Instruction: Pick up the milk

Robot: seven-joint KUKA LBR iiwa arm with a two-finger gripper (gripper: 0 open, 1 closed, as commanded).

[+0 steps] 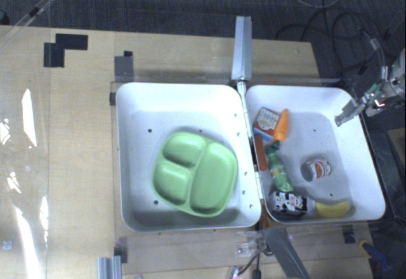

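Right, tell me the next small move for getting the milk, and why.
Probably swing the end effector from the right bin's far right rim toward its near left corner. The milk carton lies there on its side, tight against a banana, so arriving above it from the can side looks safest.

Materials and finishes on the bench

Pale wood grain is seen on the bench (63, 144); smooth white plastic on both bins (133, 163); matt green plastic on the tray (195, 173).
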